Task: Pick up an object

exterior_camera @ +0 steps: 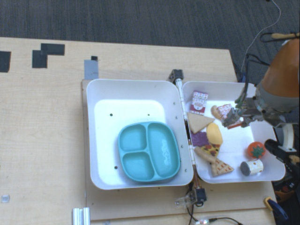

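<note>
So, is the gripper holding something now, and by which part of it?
That cannot be told. The gripper hangs low over the right bin, near a small pink and white packet, but no object is visibly in it.

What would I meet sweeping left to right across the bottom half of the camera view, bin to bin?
Blue three-compartment plastic plate in the left white bin → toy pizza slice with a tan crust → white cylindrical cup lying on its side, with the red toy tomato just above it.
</note>
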### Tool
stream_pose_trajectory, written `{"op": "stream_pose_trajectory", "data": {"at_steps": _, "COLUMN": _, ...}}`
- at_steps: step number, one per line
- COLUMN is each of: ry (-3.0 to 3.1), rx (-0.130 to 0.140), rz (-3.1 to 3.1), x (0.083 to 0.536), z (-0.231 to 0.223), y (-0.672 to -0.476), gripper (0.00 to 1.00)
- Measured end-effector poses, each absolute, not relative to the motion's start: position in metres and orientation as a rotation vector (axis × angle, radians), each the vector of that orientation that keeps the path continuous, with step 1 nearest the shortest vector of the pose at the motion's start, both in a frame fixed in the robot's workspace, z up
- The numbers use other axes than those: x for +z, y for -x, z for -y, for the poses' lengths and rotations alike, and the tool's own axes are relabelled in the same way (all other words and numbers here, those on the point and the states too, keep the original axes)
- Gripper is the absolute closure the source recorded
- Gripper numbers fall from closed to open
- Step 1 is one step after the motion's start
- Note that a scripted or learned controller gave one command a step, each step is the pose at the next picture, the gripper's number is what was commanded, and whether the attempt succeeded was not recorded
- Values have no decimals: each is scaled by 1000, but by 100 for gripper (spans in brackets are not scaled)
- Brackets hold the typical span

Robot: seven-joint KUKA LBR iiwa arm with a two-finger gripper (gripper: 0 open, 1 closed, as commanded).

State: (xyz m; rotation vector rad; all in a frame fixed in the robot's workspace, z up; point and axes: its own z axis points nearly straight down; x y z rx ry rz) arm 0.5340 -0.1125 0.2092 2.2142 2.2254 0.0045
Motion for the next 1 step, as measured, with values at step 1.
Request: {"op": "stream_pose_trajectory", "data": {"at_steps": 1, "ry": -2218, "rx": 2, "rz": -2224, "x": 221, "z": 103, "y": -488, "gripper": 100}}
